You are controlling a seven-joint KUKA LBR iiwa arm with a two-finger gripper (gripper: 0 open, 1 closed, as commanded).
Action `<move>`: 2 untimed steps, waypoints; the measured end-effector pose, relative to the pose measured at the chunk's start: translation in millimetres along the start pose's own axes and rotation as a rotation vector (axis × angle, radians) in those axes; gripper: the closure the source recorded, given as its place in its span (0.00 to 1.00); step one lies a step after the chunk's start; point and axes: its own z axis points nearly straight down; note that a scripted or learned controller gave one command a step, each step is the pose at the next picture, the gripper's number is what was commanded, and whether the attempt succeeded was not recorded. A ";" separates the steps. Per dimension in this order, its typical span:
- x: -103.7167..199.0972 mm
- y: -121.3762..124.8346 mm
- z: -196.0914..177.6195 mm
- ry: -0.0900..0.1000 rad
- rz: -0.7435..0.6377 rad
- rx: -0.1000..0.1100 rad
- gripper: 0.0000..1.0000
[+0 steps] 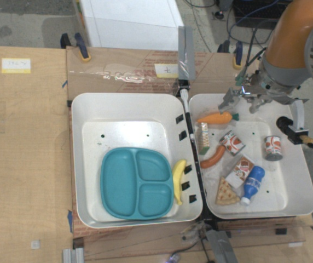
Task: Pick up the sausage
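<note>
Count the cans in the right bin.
2. One can stands near the right bin's right wall; another can lies tilted at mid-bin, just above the sausage. None look hidden.

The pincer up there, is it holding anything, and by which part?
Nothing is held. The pincer hangs above the right bin's far edge; the sausage lies in the bin, apart from it.

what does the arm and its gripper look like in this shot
The arm is a thick rounded body with a large orange band and grey casing at the right. Below it sits a grey metal wrist, and the gripper is a small cluster of silver-grey metal parts with thin fingers.
</note>
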 end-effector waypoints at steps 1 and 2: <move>24.1 -49.5 65.1 -0.004 0.002 -0.021 0.00; -8.2 -120.1 101.9 -0.022 0.032 -0.021 0.00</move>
